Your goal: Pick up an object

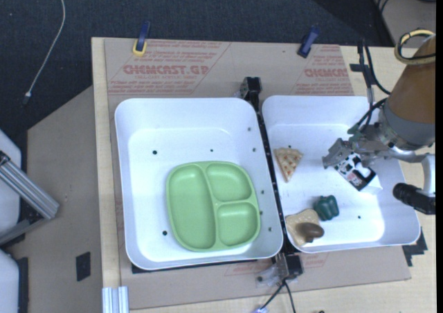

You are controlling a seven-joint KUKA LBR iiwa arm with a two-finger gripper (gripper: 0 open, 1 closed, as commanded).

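Observation:
In the right bin [325, 107] lie a tan triangular slice [288, 161] near the left wall, a small green pepper-like object [325, 207] lower down, and a beige and brown lump [305, 227] at the front edge. My gripper [344, 160] hangs over the middle of this bin, to the right of the slice and above the green object, apart from both. Nothing shows in its grasp. The grey arm with its orange band [417, 90] comes in from the right.
The left bin [138, 124] holds a green divided plate [211, 204]. A black clip [250, 87] joins the bins at the back. Blue clamps [308, 41] hold the cardboard sheet under the bins.

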